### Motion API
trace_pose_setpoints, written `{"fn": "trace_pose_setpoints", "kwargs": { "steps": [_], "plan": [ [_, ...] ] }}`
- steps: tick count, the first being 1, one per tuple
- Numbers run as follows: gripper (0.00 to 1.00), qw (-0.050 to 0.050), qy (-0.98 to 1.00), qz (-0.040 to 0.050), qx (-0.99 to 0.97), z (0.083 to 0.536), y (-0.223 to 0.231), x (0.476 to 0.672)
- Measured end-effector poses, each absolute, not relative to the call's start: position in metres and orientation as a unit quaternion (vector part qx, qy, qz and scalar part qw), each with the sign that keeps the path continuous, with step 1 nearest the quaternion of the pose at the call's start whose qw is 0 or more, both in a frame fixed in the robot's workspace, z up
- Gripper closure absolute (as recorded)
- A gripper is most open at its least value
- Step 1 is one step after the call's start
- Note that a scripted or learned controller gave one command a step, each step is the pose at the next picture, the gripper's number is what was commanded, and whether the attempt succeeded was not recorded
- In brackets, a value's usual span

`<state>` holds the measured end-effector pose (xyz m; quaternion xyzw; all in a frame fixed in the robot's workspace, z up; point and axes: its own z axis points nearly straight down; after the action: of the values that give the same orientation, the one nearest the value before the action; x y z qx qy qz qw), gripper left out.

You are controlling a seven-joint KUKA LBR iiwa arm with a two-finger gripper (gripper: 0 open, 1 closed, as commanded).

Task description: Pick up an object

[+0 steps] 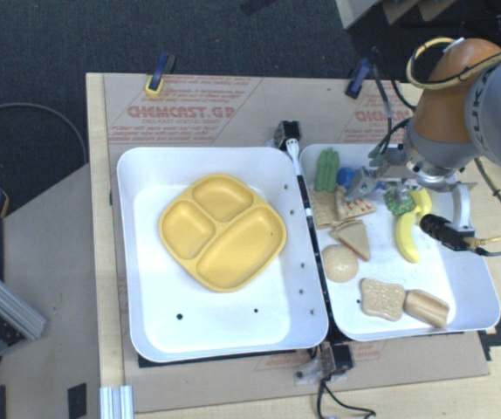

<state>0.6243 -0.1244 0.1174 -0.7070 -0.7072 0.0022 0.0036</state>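
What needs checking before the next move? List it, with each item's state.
1. Gripper above the right bin: ok.
2. Object seen between the fingers: cannot tell.
3. Targets nearby, cracker and blue piece: ok.
4. Banana lying apart from the toy bread slice: ok.
5. Yellow divided plate sits in the left bin, away from the arm: ok.

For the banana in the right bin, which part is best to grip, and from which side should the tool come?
Probably the middle of the banana, with the tool coming from above and closing across its narrow width. It lies flat, long axis running toward the near rim, with bare bin floor on both long sides at mid-length. Its far end touches a green item.
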Motion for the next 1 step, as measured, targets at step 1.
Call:
{"fn": "trace_pose_setpoints", "kwargs": {
  "steps": [1],
  "plan": [
    [0.00,0.000,-0.707,-0.0044,-0.707,0.0904,-0.1220,0.6286]
  ]
}}
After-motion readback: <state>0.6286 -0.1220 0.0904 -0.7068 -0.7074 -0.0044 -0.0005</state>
